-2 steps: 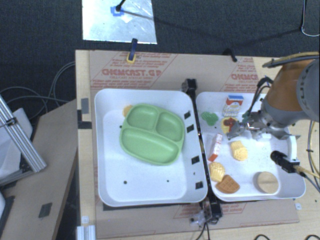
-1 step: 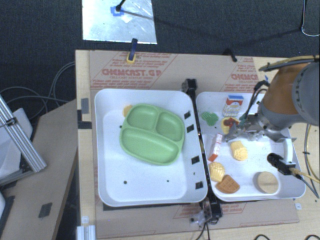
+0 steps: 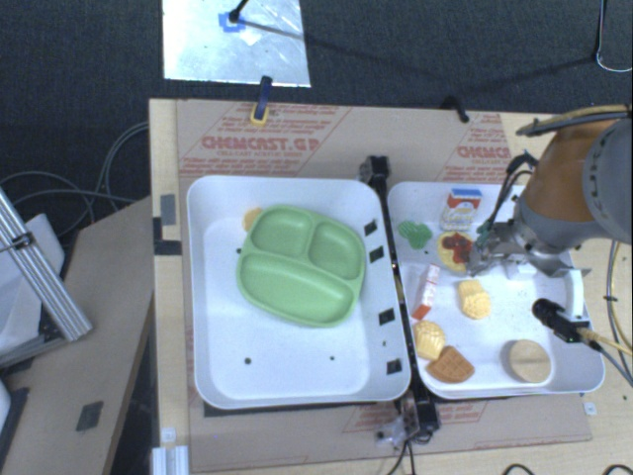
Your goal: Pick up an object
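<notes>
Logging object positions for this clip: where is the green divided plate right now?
The green divided plate lies in the left bin, toward its back, tilted, partly covering a small yellow item.

The gripper hangs over the right bin. Just left of it lies a pizza-like piece, a small carton behind that, a leafy piece farther left. Below the gripper sits a corn-like piece, left of that a tube. Nearer the front lie a pastry, a cookie and a round block. Far left, the left bin holds a divided plate.
</notes>
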`<state>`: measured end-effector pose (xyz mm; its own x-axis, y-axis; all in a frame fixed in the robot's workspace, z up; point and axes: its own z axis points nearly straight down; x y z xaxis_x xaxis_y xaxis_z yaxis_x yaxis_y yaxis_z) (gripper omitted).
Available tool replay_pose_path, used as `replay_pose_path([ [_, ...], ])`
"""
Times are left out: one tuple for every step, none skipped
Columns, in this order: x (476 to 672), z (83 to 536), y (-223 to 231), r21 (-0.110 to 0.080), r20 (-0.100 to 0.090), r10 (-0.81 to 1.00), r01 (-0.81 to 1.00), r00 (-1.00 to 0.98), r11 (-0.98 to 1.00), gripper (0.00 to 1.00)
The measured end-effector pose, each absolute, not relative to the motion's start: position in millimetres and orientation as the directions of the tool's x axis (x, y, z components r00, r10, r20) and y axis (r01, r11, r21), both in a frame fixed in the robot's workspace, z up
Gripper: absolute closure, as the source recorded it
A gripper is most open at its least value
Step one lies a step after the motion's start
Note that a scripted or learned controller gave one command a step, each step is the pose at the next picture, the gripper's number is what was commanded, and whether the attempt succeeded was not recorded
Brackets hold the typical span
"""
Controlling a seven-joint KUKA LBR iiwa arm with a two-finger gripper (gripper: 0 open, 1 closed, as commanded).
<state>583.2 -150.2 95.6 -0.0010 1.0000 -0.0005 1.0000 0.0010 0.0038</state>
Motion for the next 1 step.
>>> replay_pose_path([
  [590.2,158.2,-155.2,0.008,-0.002,1.0,1.0,-0.004,0.004,1.0],
])
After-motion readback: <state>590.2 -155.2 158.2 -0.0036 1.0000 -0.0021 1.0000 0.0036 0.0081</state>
